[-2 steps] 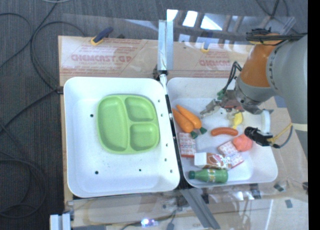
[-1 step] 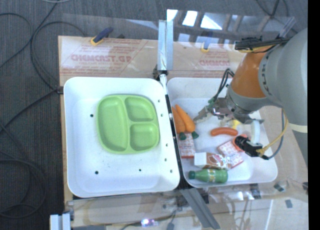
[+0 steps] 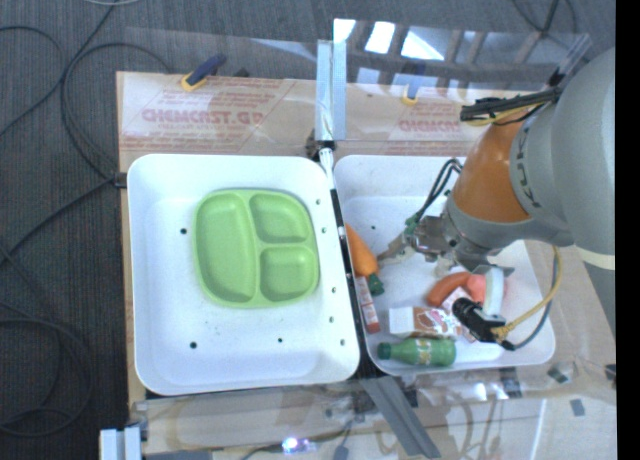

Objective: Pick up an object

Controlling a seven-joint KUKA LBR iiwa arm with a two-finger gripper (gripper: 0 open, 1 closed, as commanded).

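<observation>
Grey arm (image 3: 580,148) — orange band (image 3: 492,176), black and yellow cables (image 3: 530,318).

bins (image 3: 160,248): smooth white plastic, slight sheen; divided plate (image 3: 255,246): matt green plastic; bottle (image 3: 420,352): glossy green plastic; bench board (image 3: 200,118): matt brown cardboard-like sheet

I see the scene in bright, even light from above. Both bins (image 3: 150,248) are close to washed out, their white walls losing detail. Shadows are faint and soft: a thin one under the green plate (image 3: 257,246), another beneath my arm (image 3: 560,168) on the right bin's floor. The clear panel (image 3: 440,48) at the top throws back hard pale glare (window-like patches). The picture is a little soft overall; small items in the right bin blur at their edges, and my near, large arm looks smooth and unfocused. The carpet (image 3: 60,78) stays dark.
</observation>
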